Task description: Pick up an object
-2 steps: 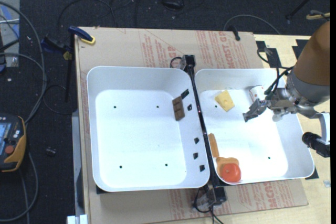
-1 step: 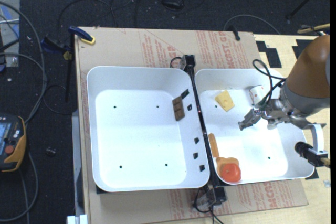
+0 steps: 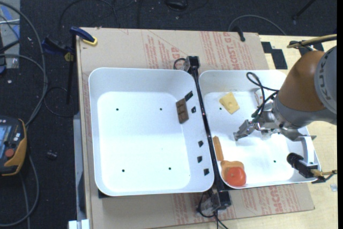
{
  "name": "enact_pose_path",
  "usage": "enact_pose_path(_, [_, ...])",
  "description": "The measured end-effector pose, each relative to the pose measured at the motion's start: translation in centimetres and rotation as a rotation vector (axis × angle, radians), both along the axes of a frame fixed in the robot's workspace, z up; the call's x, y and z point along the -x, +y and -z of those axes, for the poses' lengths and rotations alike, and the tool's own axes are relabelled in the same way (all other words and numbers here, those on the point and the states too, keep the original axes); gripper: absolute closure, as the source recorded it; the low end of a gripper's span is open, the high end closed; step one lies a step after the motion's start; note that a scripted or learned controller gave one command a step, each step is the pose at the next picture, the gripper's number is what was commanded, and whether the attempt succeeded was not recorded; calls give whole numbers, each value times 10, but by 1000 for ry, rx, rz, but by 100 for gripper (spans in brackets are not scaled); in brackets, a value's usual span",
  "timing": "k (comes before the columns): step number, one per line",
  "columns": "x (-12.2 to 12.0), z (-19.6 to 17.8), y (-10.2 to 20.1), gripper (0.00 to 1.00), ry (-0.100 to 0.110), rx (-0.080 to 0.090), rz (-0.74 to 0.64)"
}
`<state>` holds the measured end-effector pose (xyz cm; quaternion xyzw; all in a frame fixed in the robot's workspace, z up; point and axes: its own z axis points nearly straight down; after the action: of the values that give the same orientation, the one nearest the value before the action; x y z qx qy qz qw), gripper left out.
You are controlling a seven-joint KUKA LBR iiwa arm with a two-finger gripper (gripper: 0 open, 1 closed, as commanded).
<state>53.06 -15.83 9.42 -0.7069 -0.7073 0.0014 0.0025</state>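
gripper (image 3: 240,133): opening can't tell, nothing seen held | tgt yellow cheese wedge (image 3: 229,103): prob light, stiff; pinch flat sides

Pale yellow block (image 3: 229,103) just beyond gripper (image 3: 239,134); red-orange ball (image 3: 234,175) nearer camera; brown bar (image 3: 182,111) to left; white bins (image 3: 94,115).

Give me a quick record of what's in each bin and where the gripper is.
left bin: brown bar close to its right wall
right bin: yellow block toward the back; red ball with an orange handle at the front left corner
gripper: over the right bin, between the yellow block and the red ball
arm: reaching in from the right
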Motion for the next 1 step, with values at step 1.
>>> enact_pose_path(1, [-2, -13, -1, 100, -6, 1, 1])
